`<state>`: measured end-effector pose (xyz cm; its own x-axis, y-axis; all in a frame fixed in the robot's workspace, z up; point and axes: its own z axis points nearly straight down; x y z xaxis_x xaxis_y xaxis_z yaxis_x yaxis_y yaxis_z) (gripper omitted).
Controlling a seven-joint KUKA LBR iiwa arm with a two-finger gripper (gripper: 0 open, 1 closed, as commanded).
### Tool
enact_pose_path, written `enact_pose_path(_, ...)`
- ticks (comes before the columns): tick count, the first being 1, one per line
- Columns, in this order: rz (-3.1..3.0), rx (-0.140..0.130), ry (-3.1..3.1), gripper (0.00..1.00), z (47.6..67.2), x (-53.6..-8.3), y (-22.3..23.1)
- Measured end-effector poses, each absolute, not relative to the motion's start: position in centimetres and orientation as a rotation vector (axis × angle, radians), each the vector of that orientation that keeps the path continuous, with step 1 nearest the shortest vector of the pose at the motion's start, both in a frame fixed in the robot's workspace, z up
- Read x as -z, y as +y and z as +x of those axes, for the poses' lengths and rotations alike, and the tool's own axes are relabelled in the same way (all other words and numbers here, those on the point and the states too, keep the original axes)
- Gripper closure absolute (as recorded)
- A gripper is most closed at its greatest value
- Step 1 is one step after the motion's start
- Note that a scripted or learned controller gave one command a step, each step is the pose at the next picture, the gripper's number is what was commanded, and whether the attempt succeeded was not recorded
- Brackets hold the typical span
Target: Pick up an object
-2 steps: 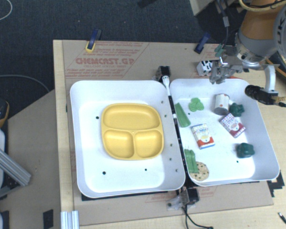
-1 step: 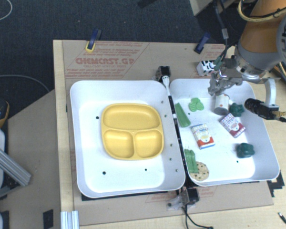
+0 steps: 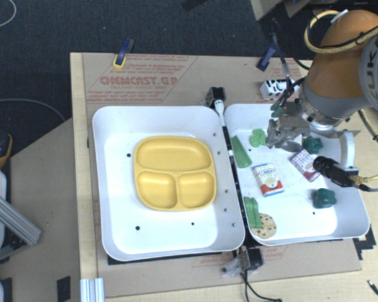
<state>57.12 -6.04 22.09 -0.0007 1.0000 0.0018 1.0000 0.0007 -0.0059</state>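
We looked down at a slant on a bench that carried two shallow white plastic bins side by side. The left bin [image 3: 107, 168] held a yellow plastic plate with three compartments [image 3: 174, 172], lying flat near its middle. We took this plate as our landmark. To the right of the plate, past the seam between the bins, lay the right bin [image 3: 356, 216], and the loose objects sat in it. Closest to the plate was a flat green strip [image 3: 241, 151], lying just inside the bin's near wall. Right of that strip lay a small white carton with red and yellow print [image 3: 268, 179]. Below the strip, toward the bin's front corner, lay a green leafy piece [image 3: 251, 211] touching a round tan speckled cookie [image 3: 265, 226]. Farther right from the plate we saw a pink patterned packet [image 3: 304, 163] and a dark green lumpy object [image 3: 324, 197], well apart from each other. The grey arm with its orange band [image 3: 340, 46] reached in from the far right, and its two-finger gripper [image 3: 278, 137] hung over the back part of the right bin, beside a small light green piece [image 3: 258, 137]. We could not tell how the gripper was set.
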Motion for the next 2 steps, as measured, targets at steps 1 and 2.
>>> enact_pose_path(1, -2.221, -0.003, -2.218, 1.00, 56.2, -21.7, -7.0)
enact_pose_path(2, -2.222, 0.004, -2.226, 1.00, 57.4, -23.3, -6.3)
